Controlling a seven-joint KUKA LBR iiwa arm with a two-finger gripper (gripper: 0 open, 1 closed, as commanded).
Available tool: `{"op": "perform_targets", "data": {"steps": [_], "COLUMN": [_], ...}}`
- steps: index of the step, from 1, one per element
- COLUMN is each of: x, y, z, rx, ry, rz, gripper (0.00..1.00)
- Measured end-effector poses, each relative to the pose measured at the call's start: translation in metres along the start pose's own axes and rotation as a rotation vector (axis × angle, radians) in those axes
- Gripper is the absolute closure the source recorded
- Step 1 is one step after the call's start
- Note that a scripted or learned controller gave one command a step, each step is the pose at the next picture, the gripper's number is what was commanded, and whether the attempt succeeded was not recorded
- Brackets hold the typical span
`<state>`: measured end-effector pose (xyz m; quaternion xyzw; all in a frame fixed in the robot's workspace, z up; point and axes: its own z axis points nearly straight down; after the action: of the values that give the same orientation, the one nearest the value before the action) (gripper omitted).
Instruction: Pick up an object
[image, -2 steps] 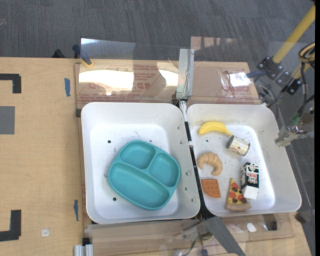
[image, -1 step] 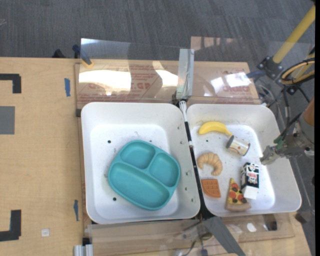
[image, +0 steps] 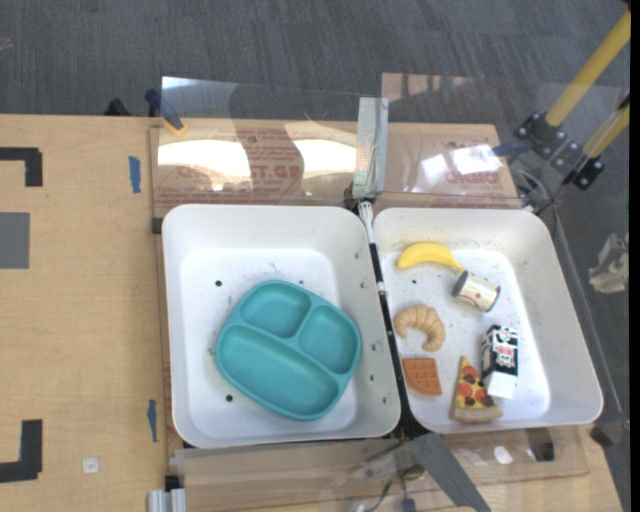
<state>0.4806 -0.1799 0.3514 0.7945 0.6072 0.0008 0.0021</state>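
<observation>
I see two white bins side by side on surface. Left bin (image: 190, 300) carries teal divided plate (image: 288, 348), resting tilted toward near-right corner. Right bin (image: 560, 330) carries small items: banana (image: 428, 257) at far side, small can (image: 476, 291) just right of it lying on side, croissant (image: 420, 324) mid-left, waffle (image: 422, 376) near it toward front, pizza slice (image: 472, 391) at near edge, black-and-white carton (image: 501, 360) just right of pizza. Items lie apart, none stacked. End effector state: cannot tell.
</observation>
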Motion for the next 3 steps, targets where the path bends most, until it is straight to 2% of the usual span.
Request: {"op": "perform_targets", "data": {"steps": [1, 2, 3], "x": [-0.012, -0.034, -0.001], "y": [0.002, 0.008, -0.002], "z": [0.069, 0.083, 0.226], "rx": [0.009, 0.009, 0.003], "ry": [0.0, 0.0, 0.0], "rz": [0.29, 0.283, 0.298], "gripper": [1.0, 1.0, 1.0]}}
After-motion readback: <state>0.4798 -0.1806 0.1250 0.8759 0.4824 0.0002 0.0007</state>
